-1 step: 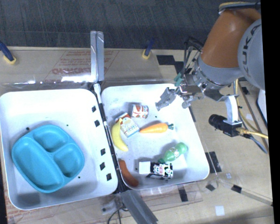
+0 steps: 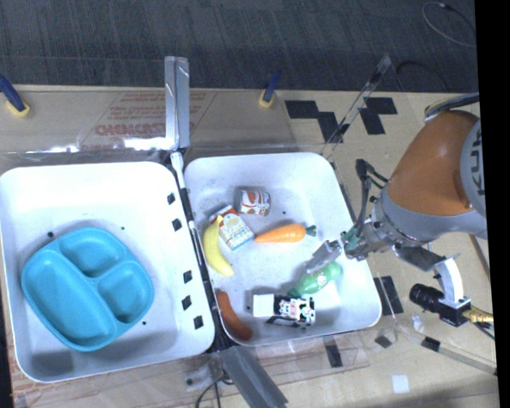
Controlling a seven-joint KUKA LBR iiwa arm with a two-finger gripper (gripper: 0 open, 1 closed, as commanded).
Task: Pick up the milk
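grey arm (image 2: 427,201) reaches left over the right bin (image 2: 345,202).

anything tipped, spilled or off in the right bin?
No spill or damage visible. The milk lies on its side near the front wall of the right bin, and the other food items lie scattered loosely. The end effector hangs over the green item.

This was a robotics lab, not a home. A grey and orange industrial arm (image 2: 430,179) reached over a plywood counter (image 2: 335,384) carrying two white bins (image 2: 8,257), clamps (image 2: 9,95) pinned a clear sheet to its edge, black marker squares (image 2: 314,113) were stuck down (likely calibration), and cables (image 2: 446,15) trailed across dark carpet (image 2: 227,28).
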